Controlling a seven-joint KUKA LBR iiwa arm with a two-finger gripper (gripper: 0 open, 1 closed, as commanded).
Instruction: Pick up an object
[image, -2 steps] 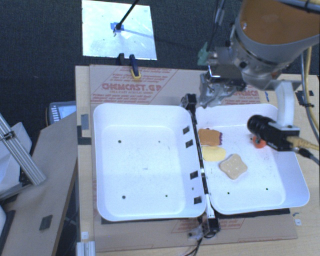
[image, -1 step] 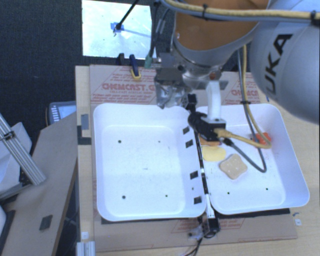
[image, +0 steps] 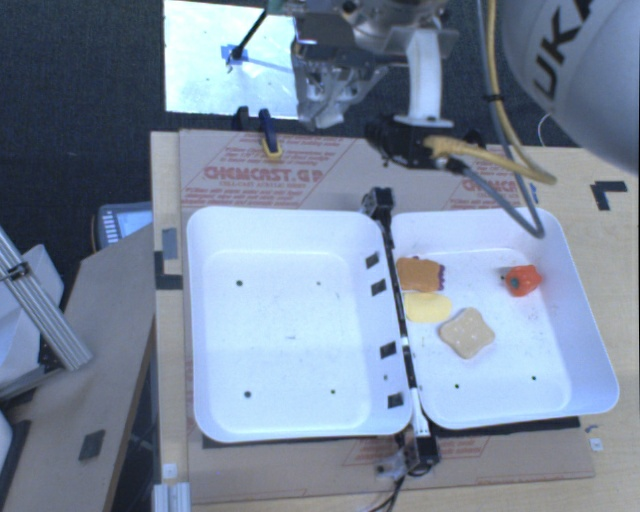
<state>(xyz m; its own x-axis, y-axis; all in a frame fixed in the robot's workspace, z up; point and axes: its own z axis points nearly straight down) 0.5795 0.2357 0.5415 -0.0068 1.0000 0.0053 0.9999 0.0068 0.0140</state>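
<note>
The right bin (image: 580, 330) holds several small items. A brown, toast-like piece with a purple edge (image: 419, 273) lies near its left wall. Just below it sits a pale yellow flat piece (image: 428, 307), and below that a tan bread-shaped slice (image: 467, 333). A small orange-red object (image: 520, 280) rests toward the right side. My gripper (image: 322, 100) hangs high at the top of the view, behind the bins and over the cardboard, well away from every item. Nothing shows between its fingers.
The left bin (image: 215, 300) stands beside the right one, joined by a row of black clips (image: 385, 290). Cardboard (image: 270, 175) lies under both bins. A yellow and grey cable (image: 490, 165) runs over the back of the right bin. A metal rail (image: 35, 300) sits at the far left.
</note>
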